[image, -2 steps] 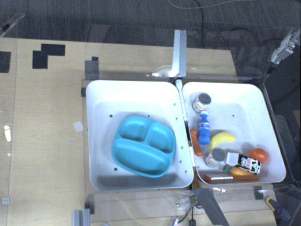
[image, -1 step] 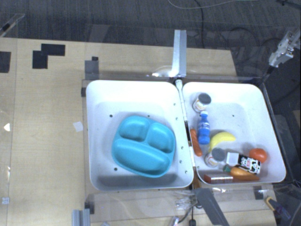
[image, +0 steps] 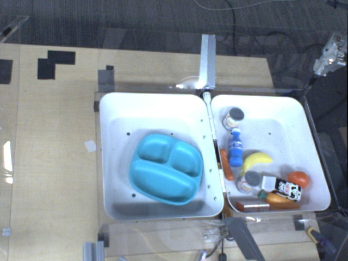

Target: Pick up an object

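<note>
A pale wooden bench (image: 49, 162) bears two white bins (image: 109, 145), dark carpet (image: 109, 10) beyond; fingers' (image: 330, 58) state unclear.

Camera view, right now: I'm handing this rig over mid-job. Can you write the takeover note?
Claw: up at the far right, outside the bins, nothing visibly in it.
Left bin: blue divided tray.
Right bin: blue bottle, banana, orange round fruit, carrot, small jar, clutter along the near edge.
Done: nothing lifted.
Left: pick one object; the jar stands apart and probably grips easiest.
</note>
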{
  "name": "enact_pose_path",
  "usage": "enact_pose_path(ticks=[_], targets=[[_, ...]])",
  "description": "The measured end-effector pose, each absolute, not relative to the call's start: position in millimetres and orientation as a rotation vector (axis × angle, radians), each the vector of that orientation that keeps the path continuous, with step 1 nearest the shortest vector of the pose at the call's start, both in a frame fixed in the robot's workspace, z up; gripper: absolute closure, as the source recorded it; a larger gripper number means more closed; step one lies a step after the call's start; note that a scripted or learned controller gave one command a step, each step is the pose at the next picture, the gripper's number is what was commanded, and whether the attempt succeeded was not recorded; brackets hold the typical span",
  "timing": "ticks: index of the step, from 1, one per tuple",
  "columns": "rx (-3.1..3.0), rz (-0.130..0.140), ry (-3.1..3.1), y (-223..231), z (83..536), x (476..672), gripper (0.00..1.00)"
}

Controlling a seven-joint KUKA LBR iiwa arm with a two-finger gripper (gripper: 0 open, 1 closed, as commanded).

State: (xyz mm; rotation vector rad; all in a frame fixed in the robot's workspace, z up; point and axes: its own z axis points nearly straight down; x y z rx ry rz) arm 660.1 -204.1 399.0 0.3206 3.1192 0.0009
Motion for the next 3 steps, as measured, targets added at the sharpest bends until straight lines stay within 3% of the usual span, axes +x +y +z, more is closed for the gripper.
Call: enact_pose_path(ticks=[1,2,3], targets=[[-0.049,0.001,3.136,-204,399,656.6,1.00],[-0.426,0.004,3.111,-203,362,670.6,1.00],[-0.688,-0.001,3.056,-204,421,670.7,1.00]])
